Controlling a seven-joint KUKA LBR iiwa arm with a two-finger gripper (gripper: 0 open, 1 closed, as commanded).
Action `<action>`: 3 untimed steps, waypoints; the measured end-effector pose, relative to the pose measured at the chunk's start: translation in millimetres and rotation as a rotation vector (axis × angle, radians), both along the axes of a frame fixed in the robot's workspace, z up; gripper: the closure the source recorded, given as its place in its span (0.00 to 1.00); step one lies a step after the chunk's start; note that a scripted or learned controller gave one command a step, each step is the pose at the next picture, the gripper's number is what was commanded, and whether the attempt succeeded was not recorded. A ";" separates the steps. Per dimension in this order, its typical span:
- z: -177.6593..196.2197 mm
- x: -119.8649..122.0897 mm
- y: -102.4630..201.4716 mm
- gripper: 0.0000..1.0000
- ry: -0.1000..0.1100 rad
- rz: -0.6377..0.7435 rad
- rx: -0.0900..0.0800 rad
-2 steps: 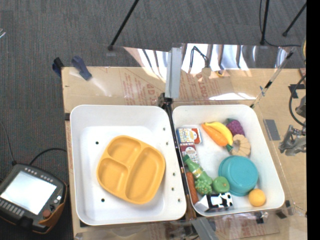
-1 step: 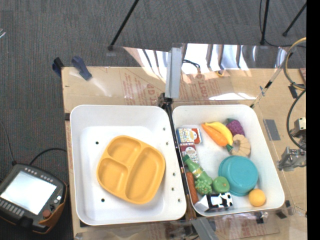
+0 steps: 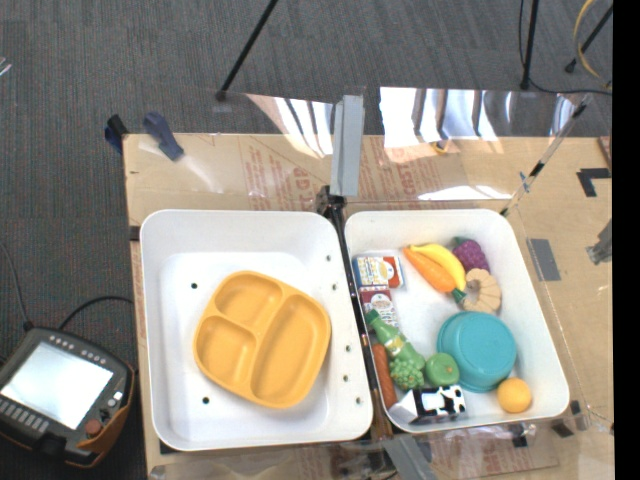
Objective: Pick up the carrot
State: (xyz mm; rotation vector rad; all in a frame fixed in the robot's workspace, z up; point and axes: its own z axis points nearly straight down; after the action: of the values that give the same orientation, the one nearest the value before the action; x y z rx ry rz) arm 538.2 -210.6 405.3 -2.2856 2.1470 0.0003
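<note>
The carrot (image 3: pixel 384 376) lies along the left wall of the right bin (image 3: pixel 535 298), wedged beside the green bottle (image 3: pixel 384 333) and broccoli (image 3: pixel 407 369). Can't tell the hand's state. Tight spot, so a grab could easily snag the wall or a neighbor instead.

- brown cardboard-covered bench top (image 3: pixel 250 173), printed lettering, glare patches along the far edge
- two shallow white plastic bins touching side by side on it: left bin (image 3: pixel 170 258), right bin (image 3: pixel 535 308)
- blue clamp (image 3: pixel 163 134) at the bench's far-left corner
- grey upright post (image 3: pixel 347 148) behind the seam between bins
- grey tape strip (image 3: pixel 543 259) just right of right bin
</note>
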 end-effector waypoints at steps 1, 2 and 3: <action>-10.4 69.1 4.8 1.00 0.005 0.205 0.004; -33.4 106.4 7.0 1.00 0.002 0.415 0.003; -93.7 81.9 17.1 1.00 0.005 0.553 0.004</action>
State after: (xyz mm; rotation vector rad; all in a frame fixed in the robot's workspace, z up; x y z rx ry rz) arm 620.0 -193.5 311.6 -2.7857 1.4420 0.0125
